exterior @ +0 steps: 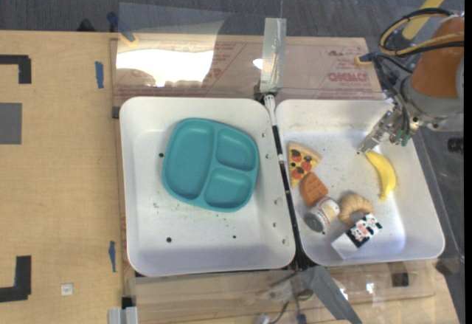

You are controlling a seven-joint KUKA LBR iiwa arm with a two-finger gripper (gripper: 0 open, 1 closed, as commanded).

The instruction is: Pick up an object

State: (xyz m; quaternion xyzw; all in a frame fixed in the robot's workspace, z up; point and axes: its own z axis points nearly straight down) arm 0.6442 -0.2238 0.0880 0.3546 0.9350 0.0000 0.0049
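Left bin (140,190): a teal divided plate (210,164) is lying flat. Right bin (424,238): a pizza slice (302,160), a waffle piece (313,187), a small can (321,215), a croissant (356,204) and a black-and-white carton (358,232) are clustering together. The banana (383,173) is lying beside them, long axis running near-to-far (slightly curved). The gripper (375,139) is hovering just above the banana's far tip; its opening cannot be judged.

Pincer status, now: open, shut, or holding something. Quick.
Pincer: cannot be told whether open or shut. It hangs over the right bin, just above the banana, with nothing visibly in it.
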